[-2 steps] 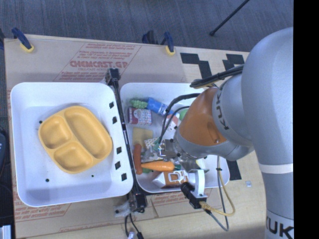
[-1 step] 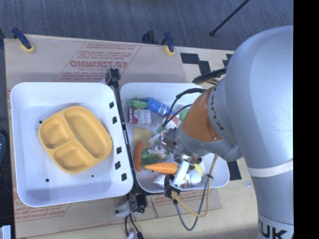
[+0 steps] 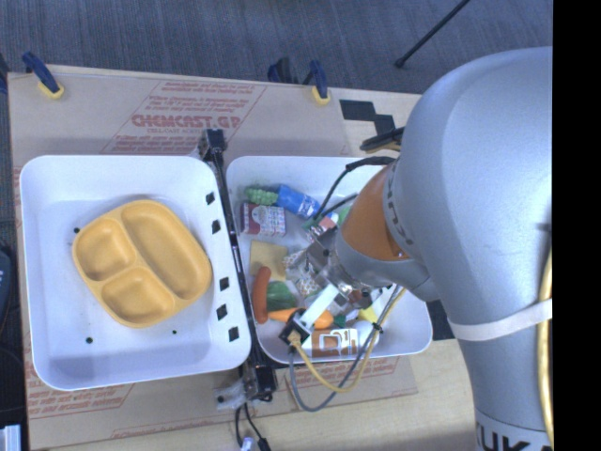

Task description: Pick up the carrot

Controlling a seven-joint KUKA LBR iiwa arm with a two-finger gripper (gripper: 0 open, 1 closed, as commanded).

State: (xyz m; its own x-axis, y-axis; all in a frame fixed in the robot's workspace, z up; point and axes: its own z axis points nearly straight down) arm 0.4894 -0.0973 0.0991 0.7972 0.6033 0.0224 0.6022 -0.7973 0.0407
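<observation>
Carrot [image 3: 260, 294] near right bin's [image 3: 310, 162] left wall

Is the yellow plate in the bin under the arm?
No, the yellow plate sits in the other bin, away from the arm.

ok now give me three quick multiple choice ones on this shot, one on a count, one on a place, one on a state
1. How many hollows has the yellow plate?
A two
B three
C five

2. Where does the blue thing lie?
A on the plate
B in the right bin, by its far wall
C on the cardboard outside the bins

3. How does the plate sit?
A face down
B stood on edge
C right side up, hollows facing the camera

Key:
1 B, three hollows show in it.
2 B, it lies beside a green thing at that bin's far end.
3 C, its hollows are open to view.
</observation>
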